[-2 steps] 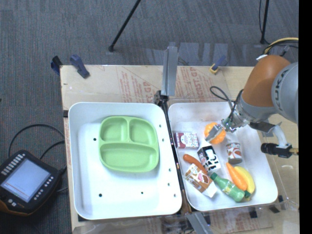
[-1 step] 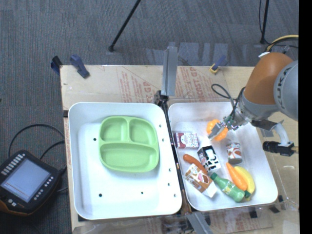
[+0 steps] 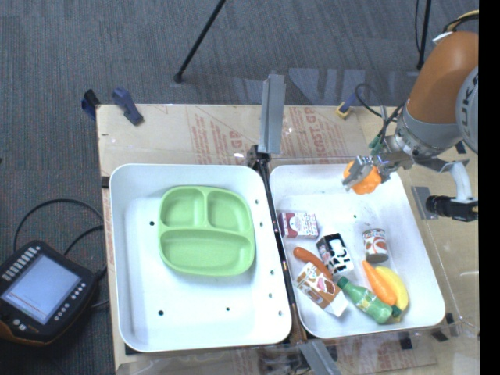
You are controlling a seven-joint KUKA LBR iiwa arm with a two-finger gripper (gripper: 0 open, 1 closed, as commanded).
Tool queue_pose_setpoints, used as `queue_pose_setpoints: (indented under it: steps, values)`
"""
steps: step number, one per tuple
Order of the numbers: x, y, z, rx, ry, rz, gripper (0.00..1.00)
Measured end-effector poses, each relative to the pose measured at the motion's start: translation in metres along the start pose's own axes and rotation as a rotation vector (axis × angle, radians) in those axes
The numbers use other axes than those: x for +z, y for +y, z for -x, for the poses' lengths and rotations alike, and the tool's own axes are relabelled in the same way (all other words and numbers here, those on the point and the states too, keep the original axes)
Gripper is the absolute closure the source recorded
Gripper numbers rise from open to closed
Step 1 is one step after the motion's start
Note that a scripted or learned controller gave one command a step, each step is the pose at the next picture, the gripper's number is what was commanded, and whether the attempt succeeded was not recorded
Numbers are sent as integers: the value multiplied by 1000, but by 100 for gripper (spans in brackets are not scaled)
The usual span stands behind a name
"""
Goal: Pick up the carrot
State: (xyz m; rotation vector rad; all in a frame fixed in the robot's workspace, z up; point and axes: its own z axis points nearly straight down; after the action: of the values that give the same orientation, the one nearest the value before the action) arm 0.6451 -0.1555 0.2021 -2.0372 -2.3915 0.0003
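The right-hand shallow white plastic bin is crowded, and the grey arm with its orange band hangs over the bin's far end, well apart from the tapered orange carrot near the front corner. The carrot touches a yellow banana and lies just beside a green bottle, so a descent could catch or nudge those instead. A small orange lump sits at the gripper; I cannot tell whether the claw is closed on it, but if so, it is likely the wrong item.

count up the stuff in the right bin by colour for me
Orange: 2, carrot and the piece at the claw
Yellow: 1, banana
Green: 1, bottle
Red: 1, sausage
Printed packs and can: 4
Total: 9
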Motion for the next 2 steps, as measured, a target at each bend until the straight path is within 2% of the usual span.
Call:
queue_pose_setpoints:
  steps: [1, 2]
  values:
    - [90, -41, -34, 173, 1, -1, 100]
    - [116, -116, -81, 144, 3, -4, 100]
